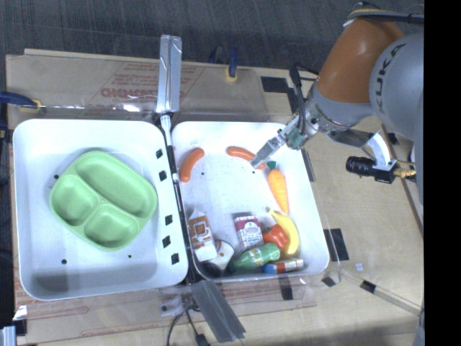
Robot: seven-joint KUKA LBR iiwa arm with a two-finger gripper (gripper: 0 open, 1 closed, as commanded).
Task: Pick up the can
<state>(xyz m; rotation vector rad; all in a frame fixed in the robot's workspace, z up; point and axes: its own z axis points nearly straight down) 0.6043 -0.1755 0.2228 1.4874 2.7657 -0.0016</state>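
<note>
1. Nearest the camera, along the front wall of the right bin (pixel 216 132), a cluster of small items lies packed together: a green bottle (pixel 256 257) on its side, a small red and blue tube (pixel 284 267) in front of it, a red pepper-like piece (pixel 275 236), a yellow banana (pixel 288 233), and a brown and white carton (pixel 200 236) leaning at the left.
2. At the back of this cluster sits the can (pixel 248 231), dark red with a pale label, just behind the green bottle and beside the red piece.
3. Farther back in the same bin, an orange carrot (pixel 278 186) lies lengthwise near the right wall, and two orange-red sausages (pixel 190 163) (pixel 240 152) lie near the far wall, apart from each other.
4. To the left, the second white bin (pixel 43 132) holds a green divided plate (pixel 103 198) with three compartments.
5. Both bins rest on a pale wooden bench (pixel 360 222) with black tape marks; a metal bar (pixel 169 71) stands at the far end of the seam between the bins, and dark carpet (pixel 216 6) lies beyond.
6. From the right, the grey arm with its orange band (pixel 353 56) reaches over the far right corner of the right bin.
7. Its gripper (pixel 261 158) points down and left, tip just beside the right-hand sausage and just above the carrot's green top; I cannot tell whether it is open or closed.
8. Well apart from the gripper, the can lies toward the bin's front, with the carrot between them.
</note>
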